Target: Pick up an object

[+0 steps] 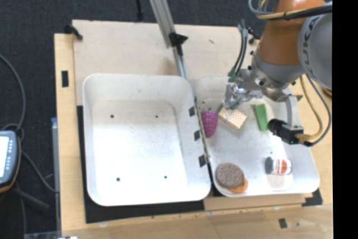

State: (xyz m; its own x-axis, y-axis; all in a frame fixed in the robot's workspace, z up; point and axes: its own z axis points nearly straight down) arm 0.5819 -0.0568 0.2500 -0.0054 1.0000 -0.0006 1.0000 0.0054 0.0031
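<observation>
My gripper (235,99) hangs over the back of the right bin (302,168), just above and behind a tan waffle-patterned block (232,118). Nothing shows between the fingers. A purple object (209,122) lies against the bin's left wall. A green stick (260,117) lies to the right of the block. Near the front sit a brown round cookie-like disc (230,176) and a small red and white item (278,166).
The left bin (95,92) sits beside the right one. A slanted metal pole (159,3) rises from between the bins' back edges. Cables and a black fitting (285,130) hang from the arm over the right bin's right side.
</observation>
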